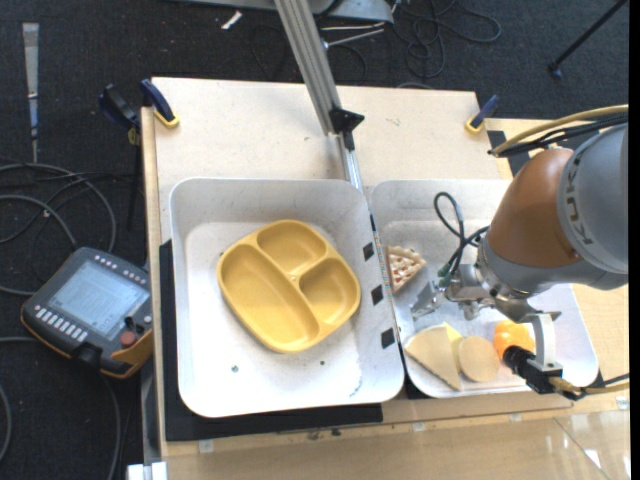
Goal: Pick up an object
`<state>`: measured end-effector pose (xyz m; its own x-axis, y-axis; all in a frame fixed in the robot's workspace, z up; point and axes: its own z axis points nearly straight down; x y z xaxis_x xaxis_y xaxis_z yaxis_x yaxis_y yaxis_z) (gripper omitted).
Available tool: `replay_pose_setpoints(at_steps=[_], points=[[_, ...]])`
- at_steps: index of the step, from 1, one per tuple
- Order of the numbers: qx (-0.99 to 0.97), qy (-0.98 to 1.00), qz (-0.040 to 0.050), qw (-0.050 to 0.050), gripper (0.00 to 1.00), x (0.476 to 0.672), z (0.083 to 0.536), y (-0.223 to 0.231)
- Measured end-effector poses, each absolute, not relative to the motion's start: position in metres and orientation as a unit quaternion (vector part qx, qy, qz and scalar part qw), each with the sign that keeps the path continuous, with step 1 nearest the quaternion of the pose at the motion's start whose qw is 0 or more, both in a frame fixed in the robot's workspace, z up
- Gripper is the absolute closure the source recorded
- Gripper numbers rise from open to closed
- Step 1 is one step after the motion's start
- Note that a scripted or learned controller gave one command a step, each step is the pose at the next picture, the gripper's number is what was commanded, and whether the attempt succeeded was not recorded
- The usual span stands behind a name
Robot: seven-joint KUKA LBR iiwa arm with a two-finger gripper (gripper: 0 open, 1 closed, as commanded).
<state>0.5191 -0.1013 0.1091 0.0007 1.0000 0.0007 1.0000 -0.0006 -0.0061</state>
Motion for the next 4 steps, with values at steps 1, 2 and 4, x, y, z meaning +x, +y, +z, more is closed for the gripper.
replay_pose_setpoints(at_steps=[1,2,4], points=[[-0.707,-0.707,-0.0002,0.000,1.00,0.521,0.123,-0.101],[-0.706,-0.708,-0.0019,-0.003,1.00,0.525,0.186,-0.102],[-0.706,-0.708,-0.0007,-0.001,1.00,0.527,0.268,-0.104]])
